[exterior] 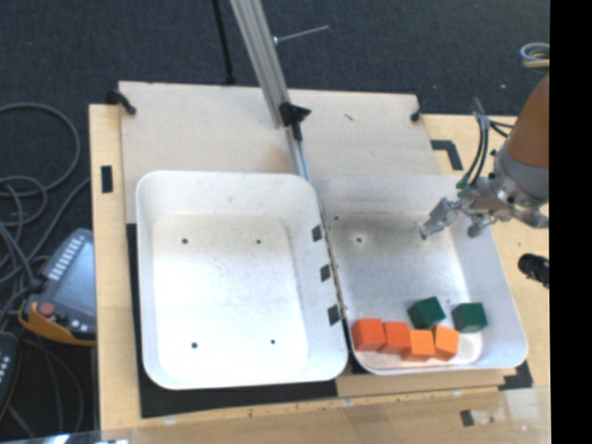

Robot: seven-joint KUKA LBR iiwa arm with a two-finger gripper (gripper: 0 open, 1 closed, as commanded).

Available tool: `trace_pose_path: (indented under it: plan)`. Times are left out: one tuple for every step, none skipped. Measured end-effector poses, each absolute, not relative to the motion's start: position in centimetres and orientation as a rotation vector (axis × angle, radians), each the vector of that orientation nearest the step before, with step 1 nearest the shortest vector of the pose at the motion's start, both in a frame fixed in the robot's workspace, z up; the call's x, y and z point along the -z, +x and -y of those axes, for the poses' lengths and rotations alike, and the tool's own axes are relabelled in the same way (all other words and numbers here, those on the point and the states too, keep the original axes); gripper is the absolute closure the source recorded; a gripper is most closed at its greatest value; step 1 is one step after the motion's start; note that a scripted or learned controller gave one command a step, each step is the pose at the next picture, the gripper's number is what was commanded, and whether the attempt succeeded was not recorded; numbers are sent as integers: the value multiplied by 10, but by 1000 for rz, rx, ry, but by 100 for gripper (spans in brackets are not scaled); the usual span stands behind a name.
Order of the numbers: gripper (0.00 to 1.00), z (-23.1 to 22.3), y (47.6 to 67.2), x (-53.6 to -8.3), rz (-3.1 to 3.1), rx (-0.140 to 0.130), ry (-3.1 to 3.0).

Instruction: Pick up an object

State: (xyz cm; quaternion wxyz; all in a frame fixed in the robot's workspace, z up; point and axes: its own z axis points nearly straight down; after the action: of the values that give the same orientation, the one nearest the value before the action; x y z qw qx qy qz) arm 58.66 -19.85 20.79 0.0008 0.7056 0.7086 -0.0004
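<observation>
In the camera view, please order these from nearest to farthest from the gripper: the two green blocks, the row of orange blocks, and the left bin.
From the gripper:
1. Green blocks and, in the right bin below the gripper; too close to rank.
2. Orange blocks, a row along the right bin's near edge.
3. Left bin, across the divider.

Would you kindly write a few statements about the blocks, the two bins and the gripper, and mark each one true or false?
1. The orange blocks lie in the right bin. True.
2. The two green blocks sit in the left bin. False: they are in the right bin, just behind the orange blocks.
3. The gripper hovers over the right bin's far part, away from the blocks. True.
4. The gripper holds a green block. False: nothing shows between its fingers.
5. The orange blocks are scattered across both bins. False: they form a row at the right bin's near edge.
</observation>
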Motion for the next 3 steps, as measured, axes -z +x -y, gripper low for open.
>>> trace_pose_path:
  plan:
    - [0,193,524,-96,-2216,-2,2221]
    - [0,193,525,-98,-2217,-3,2221]
    - [0,154,484,-98,-2216,-2,2221]
